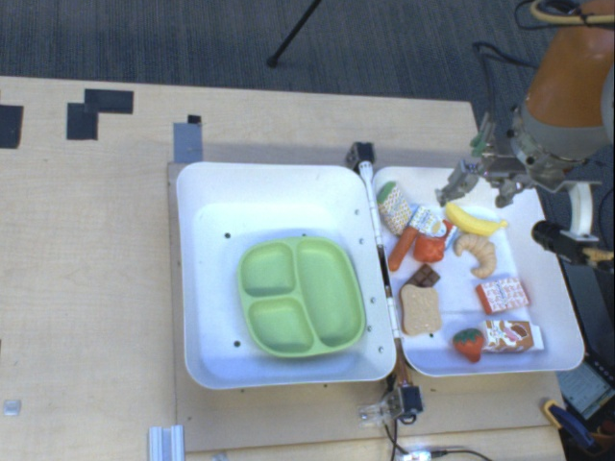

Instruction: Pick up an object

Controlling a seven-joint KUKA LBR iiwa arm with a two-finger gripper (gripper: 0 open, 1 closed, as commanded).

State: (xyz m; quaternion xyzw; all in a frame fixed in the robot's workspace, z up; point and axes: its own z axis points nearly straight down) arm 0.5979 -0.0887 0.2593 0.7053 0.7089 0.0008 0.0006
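The two-finger metal gripper (478, 188) hangs over the far edge of the right shallow white plastic bin (562, 301), with its fingers pointing down and spread apart; one fingertip is at the left and the other at the right, and nothing is between them. Just under the gap lies the yellow plastic banana (475, 221), close to the fingertips but not gripped. Above the gripper the grey wrist rises into the orange band of the arm (569, 70), which comes in from the right edge and leans over the far right corner of this bin.

The right bin carries the other toys. A curved tan toy croissant (480, 254) lies just beside the banana, toward the near edge. Along the left edge are a green and beige patterned oval toy (392, 207), an orange toy carrot (401, 250), a red toy pepper (430, 249), a small brown chocolate piece (426, 277) and a tan toy bread slice (420, 310). Near the near edge are a red toy strawberry (469, 344), a brown and white carton (510, 335) and a red checked packet (502, 295).

The left shallow white plastic bin (207, 257) holds a green plastic divided plate (302, 298) in its middle
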